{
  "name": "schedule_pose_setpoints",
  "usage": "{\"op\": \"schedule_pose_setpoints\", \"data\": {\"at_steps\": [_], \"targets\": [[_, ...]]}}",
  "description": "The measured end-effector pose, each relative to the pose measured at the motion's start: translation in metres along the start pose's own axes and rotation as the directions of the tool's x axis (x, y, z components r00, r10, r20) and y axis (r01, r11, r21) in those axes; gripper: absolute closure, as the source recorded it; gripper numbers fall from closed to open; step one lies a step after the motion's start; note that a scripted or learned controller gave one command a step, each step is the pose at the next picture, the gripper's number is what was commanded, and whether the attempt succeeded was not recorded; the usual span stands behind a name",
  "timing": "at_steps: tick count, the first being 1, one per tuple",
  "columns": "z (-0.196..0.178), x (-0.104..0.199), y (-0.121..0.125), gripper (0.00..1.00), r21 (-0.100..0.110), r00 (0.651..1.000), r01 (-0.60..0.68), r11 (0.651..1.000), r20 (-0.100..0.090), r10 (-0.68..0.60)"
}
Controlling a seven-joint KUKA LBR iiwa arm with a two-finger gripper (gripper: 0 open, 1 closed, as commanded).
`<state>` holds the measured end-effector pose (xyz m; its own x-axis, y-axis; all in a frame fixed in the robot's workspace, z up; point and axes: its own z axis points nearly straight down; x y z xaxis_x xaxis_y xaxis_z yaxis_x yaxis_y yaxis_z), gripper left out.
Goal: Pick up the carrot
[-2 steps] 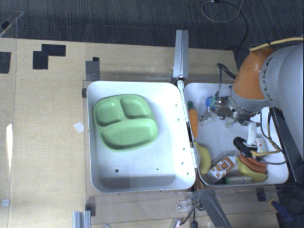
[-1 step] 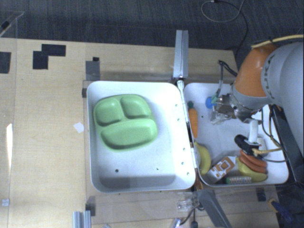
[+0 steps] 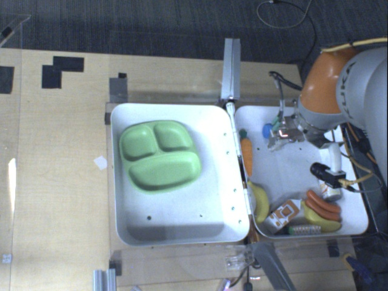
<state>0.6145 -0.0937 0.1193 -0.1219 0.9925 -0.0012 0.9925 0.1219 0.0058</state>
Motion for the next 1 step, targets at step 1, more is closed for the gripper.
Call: {"op": "schedule_pose_setpoints", "data": {"at_steps": [1], "targets": [[-0.0757,0.0433,-0.0581,1.00,0.001,0.986,-0.167,0.986,-0.001,0.167]]}}
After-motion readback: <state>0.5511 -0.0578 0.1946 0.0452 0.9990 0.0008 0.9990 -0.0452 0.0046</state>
